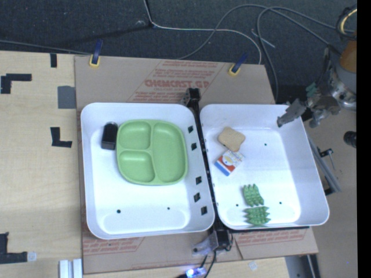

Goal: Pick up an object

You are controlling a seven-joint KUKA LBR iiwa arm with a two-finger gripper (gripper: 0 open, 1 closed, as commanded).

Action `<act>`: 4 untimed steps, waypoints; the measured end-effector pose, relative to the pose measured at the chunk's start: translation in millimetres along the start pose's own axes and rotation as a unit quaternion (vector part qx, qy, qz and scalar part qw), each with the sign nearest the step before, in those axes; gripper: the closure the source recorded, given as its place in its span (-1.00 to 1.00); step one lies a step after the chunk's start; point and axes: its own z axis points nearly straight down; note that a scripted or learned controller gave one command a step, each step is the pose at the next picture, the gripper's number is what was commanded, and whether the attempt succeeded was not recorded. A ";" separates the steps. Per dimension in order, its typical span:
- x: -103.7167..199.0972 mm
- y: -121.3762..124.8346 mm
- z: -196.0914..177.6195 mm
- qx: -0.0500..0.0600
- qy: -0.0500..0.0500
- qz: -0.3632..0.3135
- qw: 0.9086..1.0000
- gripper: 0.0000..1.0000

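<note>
In the right bin (301,172) lie a tan slice-shaped piece (231,138), a small white packet with red and blue print (229,163), and two green pea pods (252,194) (257,215) near the front. My gripper (301,117) hangs over the bin's far right corner, well to the right of the tan piece. It is open, and nothing sits between its fingers.
The left bin (98,207) holds a green divided plate (152,152) and a small black block (109,135) beside it. A black hinge strip (200,172) runs between the bins. Cables (232,25) trail across the dark floor behind the bench.
</note>
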 end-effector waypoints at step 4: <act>4.7 6.7 164.9 -0.004 -0.002 -0.003 1.000 -1.00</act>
